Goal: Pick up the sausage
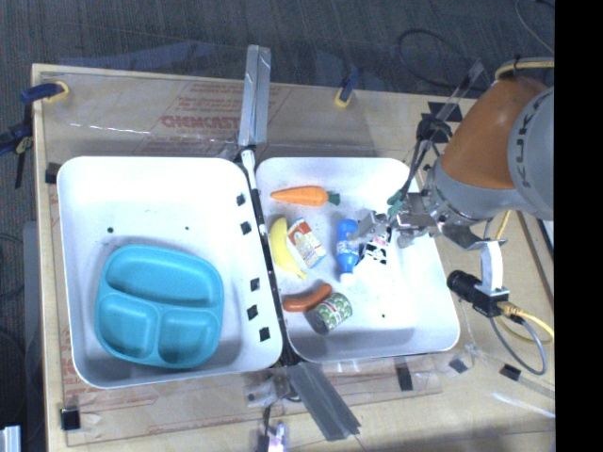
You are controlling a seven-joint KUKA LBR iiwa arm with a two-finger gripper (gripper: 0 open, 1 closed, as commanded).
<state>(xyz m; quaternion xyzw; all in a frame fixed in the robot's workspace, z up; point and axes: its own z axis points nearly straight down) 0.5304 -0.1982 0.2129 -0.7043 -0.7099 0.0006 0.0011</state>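
Note:
The sausage [306, 298], reddish brown, lies in the right bin [415, 323] near its front left, touching a green-lidded can [330, 313]. My gripper [379, 238] hangs over the right bin's middle right, well to the right of the sausage and above it in the view. It sits close to a blue bottle [347, 245] and a black-and-white patterned item [377, 250]. The sausage is not between the fingers.
A carrot [301, 196], a banana [283, 248] and a small red-and-white carton [306, 243] also lie in the right bin. The left bin [85, 186] holds a blue divided tray [162, 304]. A metal divider bar [252, 97] runs between the bins at the back.

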